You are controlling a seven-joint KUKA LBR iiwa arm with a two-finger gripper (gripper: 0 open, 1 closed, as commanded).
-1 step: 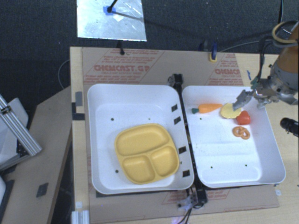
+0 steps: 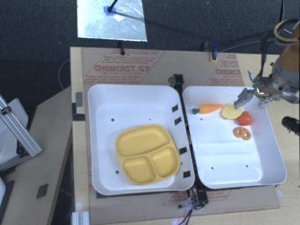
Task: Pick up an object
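Observation:
The right bin [image 2: 262, 170] holds an orange carrot [image 2: 209, 108], a pale yellow round piece [image 2: 230, 111], a red piece [image 2: 243, 119] and a small brown pretzel [image 2: 242, 133], all grouped in its far right part. My gripper [image 2: 252, 100] hangs over the bin's far right corner, just above and right of the yellow piece. It is open, and nothing sits between its fingers. One grey finger [image 2: 243, 97] points down toward the yellow piece.
The left bin [image 2: 105, 107] carries a yellow three-compartment plate [image 2: 147, 153]. A black divider strip [image 2: 183, 130] runs between the bins. A shiny sheet [image 2: 111, 13] lies beyond the bench. The near half of the right bin is bare white floor.

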